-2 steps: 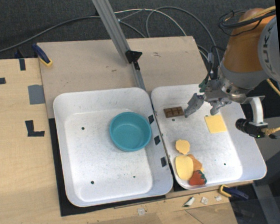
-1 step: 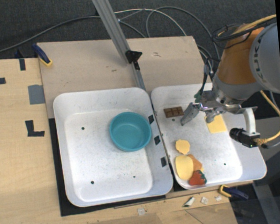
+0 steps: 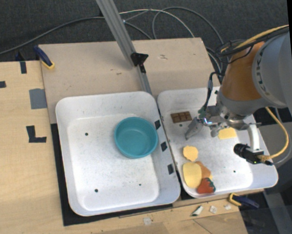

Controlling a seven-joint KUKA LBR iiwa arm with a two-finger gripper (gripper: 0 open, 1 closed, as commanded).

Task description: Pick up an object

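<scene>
Pincer point(image 3: 194, 130) hangs low in the right bin point(image 3: 245, 184), fingers apart, nothing between them, just below the brown bar point(image 3: 181, 117). That bar lies flat near the bin's far left corner, long axis running left-right. Nearer than the pincer lie a small yellow piece point(image 3: 190, 152), then a larger yellow piece point(image 3: 192, 174) touching a red piece point(image 3: 206, 186). Left bin point(image 3: 92, 196) holds a teal bowl point(image 3: 135, 136). Both bins rest on a wooden table point(image 3: 17, 167); cables point(image 3: 167, 15) trail beyond.

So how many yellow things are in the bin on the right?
3. One small yellow piece lies mid-bin, a bigger yellow one sits just below it beside a red thing, and a yellow block lies by the arm, which may hide more.
</scene>
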